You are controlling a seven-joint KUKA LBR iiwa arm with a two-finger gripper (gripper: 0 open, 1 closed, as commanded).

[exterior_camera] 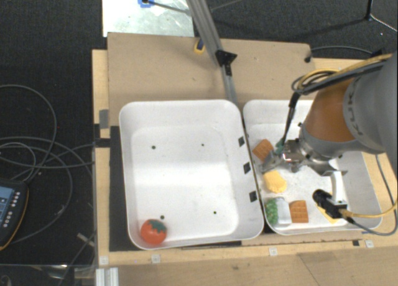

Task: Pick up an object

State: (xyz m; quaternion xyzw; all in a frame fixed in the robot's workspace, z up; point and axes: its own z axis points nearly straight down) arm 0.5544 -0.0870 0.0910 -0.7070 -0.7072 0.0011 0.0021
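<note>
Nearest candidate for the pick: a yellow lump, lying on the floor of the right bin, close to that bin's left wall and about midway along it. The lump is roughly round and shows no marked long axis, so I judge that approach angle matters little.

My claw hangs just above the lump in this view, that is, on its far side, and near it. I cannot tell whether the two touch, nor whether the claw is released or clenched. Nothing is seen held in it. The move, as I judge it, turns on this offset: the lump lies toward the bin's near edge from the claw.

Other contents of the right bin: an orange waffled piece just left of the claw; a green piece and a second orange piece side by side at the near edge.

My arm enters from the right. The left bin holds a red tomato-like ball in its near left corner, well apart. Both bins rest on the bench.
</note>
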